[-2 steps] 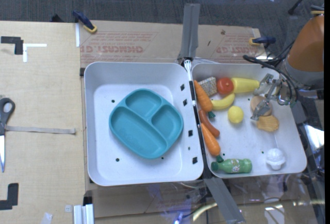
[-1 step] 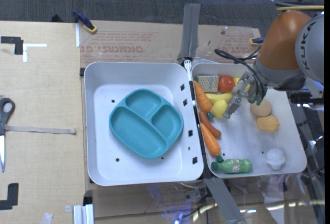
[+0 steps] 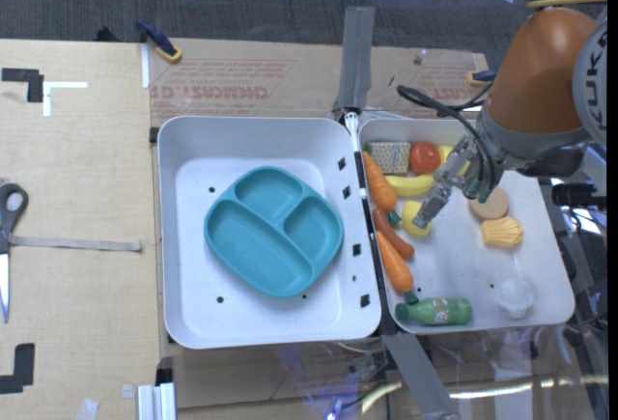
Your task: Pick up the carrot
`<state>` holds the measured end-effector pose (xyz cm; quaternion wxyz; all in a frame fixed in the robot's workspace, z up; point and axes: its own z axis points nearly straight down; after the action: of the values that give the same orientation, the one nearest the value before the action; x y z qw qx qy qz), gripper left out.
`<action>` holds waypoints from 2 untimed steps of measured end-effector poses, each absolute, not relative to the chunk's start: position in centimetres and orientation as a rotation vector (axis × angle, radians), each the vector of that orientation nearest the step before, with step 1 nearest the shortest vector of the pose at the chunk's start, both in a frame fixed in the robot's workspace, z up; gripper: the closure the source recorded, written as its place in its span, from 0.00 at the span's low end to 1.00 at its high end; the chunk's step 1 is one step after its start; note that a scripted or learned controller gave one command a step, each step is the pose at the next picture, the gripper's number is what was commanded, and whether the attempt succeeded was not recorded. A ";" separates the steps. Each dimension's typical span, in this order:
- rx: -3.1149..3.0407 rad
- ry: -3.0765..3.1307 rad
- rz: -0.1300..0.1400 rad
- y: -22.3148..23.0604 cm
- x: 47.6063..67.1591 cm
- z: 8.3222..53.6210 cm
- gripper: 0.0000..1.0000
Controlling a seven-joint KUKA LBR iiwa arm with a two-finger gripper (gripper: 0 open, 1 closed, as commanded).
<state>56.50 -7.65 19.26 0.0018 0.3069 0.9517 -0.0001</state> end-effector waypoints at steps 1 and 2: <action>1.280 2.868 -0.001 -1.4 51.3 19.2 0.00; 1.196 2.905 -0.001 2.4 47.8 19.1 0.00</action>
<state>47.83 2.40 19.15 -0.0001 0.3808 0.9247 -0.0003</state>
